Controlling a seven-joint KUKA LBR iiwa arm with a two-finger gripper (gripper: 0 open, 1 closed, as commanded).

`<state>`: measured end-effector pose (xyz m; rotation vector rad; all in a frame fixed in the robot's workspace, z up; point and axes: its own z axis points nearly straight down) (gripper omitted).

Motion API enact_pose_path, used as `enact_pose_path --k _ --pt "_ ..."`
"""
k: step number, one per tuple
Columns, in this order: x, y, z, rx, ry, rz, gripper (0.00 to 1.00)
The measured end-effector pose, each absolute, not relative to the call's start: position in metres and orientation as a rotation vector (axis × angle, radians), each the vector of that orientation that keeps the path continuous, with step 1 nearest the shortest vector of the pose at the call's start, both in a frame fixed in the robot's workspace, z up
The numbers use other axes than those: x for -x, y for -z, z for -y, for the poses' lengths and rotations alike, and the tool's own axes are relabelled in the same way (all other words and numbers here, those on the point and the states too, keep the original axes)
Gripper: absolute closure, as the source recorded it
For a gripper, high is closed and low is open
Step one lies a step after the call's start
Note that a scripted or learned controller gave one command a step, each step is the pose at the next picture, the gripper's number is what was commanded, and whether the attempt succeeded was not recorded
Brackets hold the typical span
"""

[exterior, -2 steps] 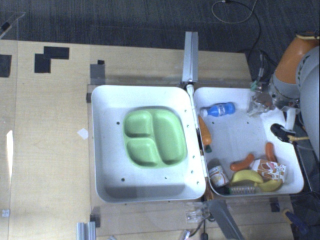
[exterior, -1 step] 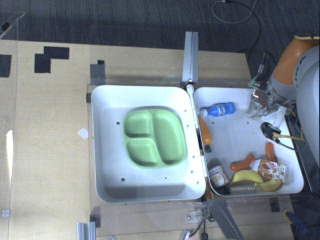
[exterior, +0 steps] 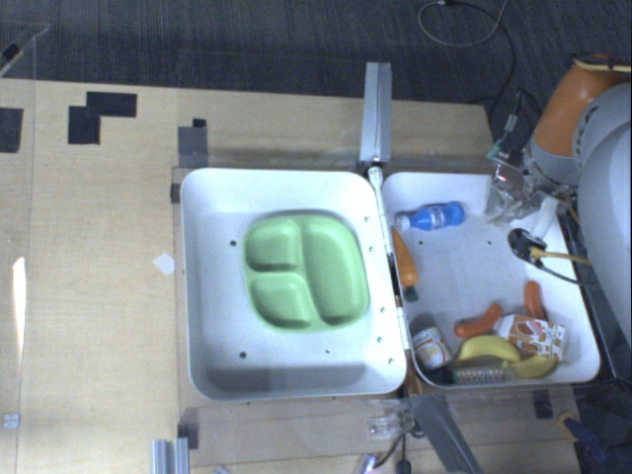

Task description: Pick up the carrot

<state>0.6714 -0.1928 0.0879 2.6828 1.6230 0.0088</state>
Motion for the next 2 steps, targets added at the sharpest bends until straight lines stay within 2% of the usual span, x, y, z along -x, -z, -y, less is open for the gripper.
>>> enact_pose_path --k 1,2 --pt "-0.671 -0.087 0.192 -2.749 -0.006 -1.510 1.00" --pt "-0.651 -0.137 0.162 -2.817 -0.008 -1.386 1.00"
